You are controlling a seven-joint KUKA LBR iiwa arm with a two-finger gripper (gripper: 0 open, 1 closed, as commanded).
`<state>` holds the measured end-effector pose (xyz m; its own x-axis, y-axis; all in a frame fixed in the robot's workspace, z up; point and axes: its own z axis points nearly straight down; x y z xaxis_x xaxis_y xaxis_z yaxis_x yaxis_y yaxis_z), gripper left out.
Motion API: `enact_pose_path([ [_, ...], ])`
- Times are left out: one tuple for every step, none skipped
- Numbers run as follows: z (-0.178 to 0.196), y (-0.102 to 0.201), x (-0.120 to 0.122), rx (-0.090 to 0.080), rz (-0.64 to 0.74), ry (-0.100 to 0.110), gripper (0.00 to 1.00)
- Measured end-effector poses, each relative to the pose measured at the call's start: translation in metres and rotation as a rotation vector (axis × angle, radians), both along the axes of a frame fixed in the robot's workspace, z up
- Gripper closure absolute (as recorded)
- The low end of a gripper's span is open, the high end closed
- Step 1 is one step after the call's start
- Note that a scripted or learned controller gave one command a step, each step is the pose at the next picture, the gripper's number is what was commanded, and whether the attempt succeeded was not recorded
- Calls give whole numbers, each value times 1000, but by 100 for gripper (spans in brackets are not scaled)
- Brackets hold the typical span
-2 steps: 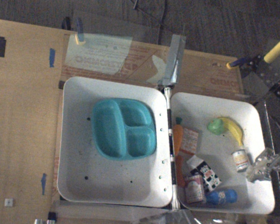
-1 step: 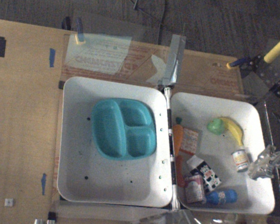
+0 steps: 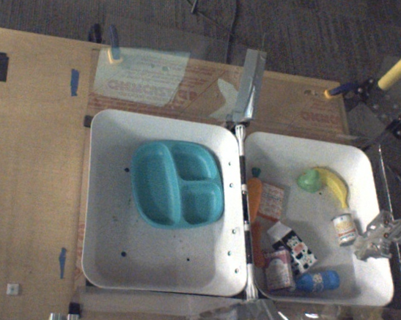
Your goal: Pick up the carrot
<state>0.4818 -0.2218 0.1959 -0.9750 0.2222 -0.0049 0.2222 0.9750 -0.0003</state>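
The carrot (image 3: pixel 253 198) is a slim orange stick with a green top, lying along the left wall of the right bin (image 3: pixel 377 169), pointing toward the near side. My gripper (image 3: pixel 378 238) is at the right rim of that bin, far to the right of the carrot, with metal fingers pointing left and down. Nothing shows between the fingers. A small white can (image 3: pixel 344 229) lies just left of the gripper.
The left bin (image 3: pixel 98 200) holds a teal divided plate (image 3: pixel 178 183). In the right bin lie a yellow banana (image 3: pixel 334 185), a green round item (image 3: pixel 309 180), a printed card (image 3: pixel 272 201), a black-and-white carton (image 3: pixel 295 249), a pink packet (image 3: pixel 278 268) and a blue bottle (image 3: pixel 317 281).
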Motion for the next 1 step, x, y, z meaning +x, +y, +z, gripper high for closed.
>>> enact_pose_path([
  [11, 0, 2, -2, -1, -8, 100],
])
